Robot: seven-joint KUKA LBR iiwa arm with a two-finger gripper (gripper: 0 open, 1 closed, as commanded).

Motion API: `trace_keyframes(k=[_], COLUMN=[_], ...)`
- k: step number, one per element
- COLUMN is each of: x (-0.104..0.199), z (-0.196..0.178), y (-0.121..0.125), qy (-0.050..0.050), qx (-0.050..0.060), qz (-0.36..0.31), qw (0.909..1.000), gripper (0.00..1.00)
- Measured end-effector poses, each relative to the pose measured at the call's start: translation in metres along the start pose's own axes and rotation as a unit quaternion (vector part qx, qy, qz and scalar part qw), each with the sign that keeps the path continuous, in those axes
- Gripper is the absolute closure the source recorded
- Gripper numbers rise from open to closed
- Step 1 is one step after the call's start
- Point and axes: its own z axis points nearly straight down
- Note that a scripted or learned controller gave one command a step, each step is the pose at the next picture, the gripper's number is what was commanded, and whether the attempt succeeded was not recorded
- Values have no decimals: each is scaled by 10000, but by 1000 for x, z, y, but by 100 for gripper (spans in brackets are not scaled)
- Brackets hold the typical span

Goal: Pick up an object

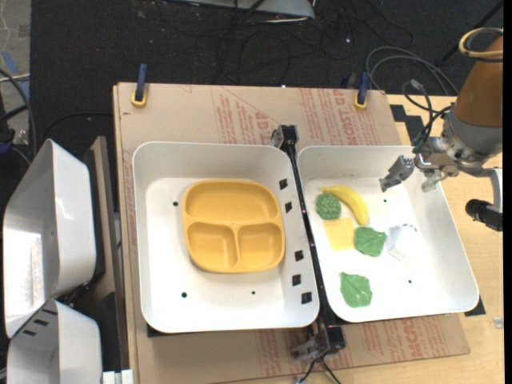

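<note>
The right bin (436,214) holds a yellow banana (350,202), a green broccoli head (328,207), a flat pale yellow square (342,234), two green leafy pieces (370,241) (356,289) and a small clear or white object (401,238). My gripper (412,173) hangs over the bin's upper right part, to the right of the banana and apart from every object. Nothing sits between its fingers.
A yellow three-compartment tray (234,224) lies in the left bin (160,238). A black divider (300,222) runs between the bins. White containers (44,222) stand off the bench at far left. Cables lie on the floor behind.
</note>
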Motion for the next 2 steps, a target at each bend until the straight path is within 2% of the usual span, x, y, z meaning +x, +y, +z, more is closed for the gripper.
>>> trace_keyframes(k=[1, 2], x=[1, 10], z=[-9, 42], y=[3, 8], qy=[-15, -10], qx=[-69, -52], qz=[-16, -30], qw=[10000, 10000], gripper=[0, 0])
